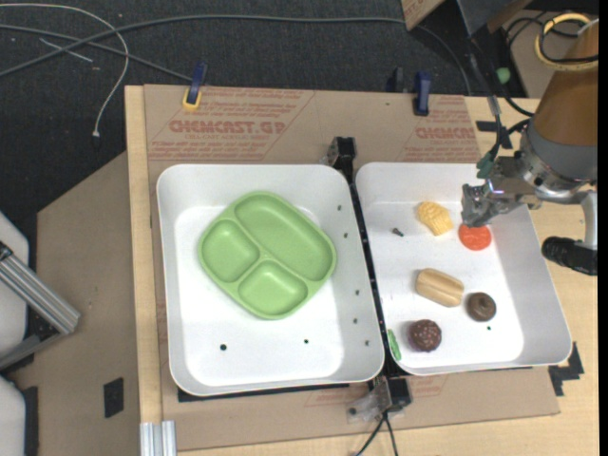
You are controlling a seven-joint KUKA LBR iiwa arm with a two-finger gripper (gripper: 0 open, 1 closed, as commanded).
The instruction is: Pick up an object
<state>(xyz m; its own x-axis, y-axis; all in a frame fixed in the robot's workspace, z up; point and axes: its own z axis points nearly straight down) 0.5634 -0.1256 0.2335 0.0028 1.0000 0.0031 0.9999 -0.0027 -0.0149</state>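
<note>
The right bin (513,350) holds several small food toys: a yellow corn-like piece (435,218), a red-orange round piece (476,237), a tan bread-roll shape (439,287), a brown doughnut (482,306) and a dark round berry-like piece (424,334). My gripper (480,207) hangs over the upper right part of this bin, just above the red-orange piece and to the right of the yellow one. Nothing shows between its fingers.
The left bin (190,331) carries a green divided plate (268,254) near its middle. A black clamp (341,150) sits at the back where the two bins meet. Blue clips (197,84) hold the cardboard base at the back edge. Cables lie on the dark floor behind.
</note>
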